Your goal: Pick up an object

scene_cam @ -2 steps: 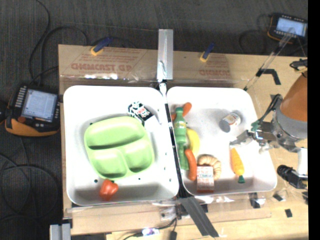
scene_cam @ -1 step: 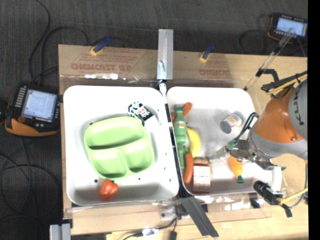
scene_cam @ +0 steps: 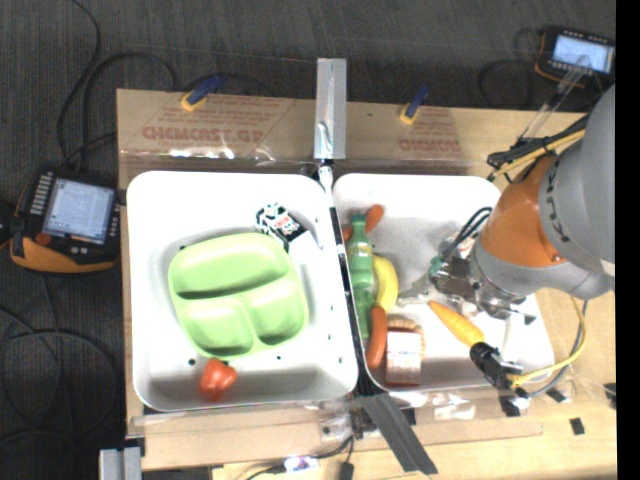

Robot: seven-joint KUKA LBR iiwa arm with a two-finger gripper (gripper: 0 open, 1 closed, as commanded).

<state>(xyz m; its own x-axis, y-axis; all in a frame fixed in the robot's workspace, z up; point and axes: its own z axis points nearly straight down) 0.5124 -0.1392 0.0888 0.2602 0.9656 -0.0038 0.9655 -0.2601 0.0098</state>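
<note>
Left bin [scene_cam: 150, 298]: green divided tray [scene_cam: 238, 293] at centre; red tomato-like toy [scene_cam: 216, 376] at its near edge; small black-and-white cow-patterned item [scene_cam: 280, 222] just beyond its far right corner.

Right bin [scene_cam: 420, 196]: along the left wall, far to near, an orange carrot-like piece [scene_cam: 373, 216], green bottle [scene_cam: 358, 251], yellow banana [scene_cam: 385, 279], red sausage-shaped piece [scene_cam: 377, 335], layered cake slice [scene_cam: 404, 354]. An orange carrot [scene_cam: 455, 322] lies mid-bin, towards the right.

Arm: over the right bin's right side. Gripper [scene_cam: 443, 274] low, just beyond the carrot; whether it is released or clenched cannot be told.
</note>
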